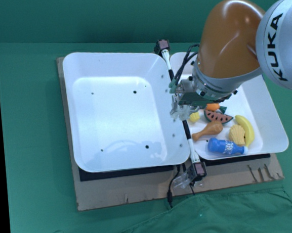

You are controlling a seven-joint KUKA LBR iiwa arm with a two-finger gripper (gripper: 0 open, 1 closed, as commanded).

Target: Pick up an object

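Camera view: gripper (179, 107) at frame centre-right, its opening impossible to tell; small yellow toy (194, 117) lies just lower right of it.

1. The arm (281, 40) has a rounded grey casing marked "KUKA" in black letters.
2. A glossy orange band (229, 35) follows.
3. Black cables (186, 60) loop beside the metallic end effector (183, 102).
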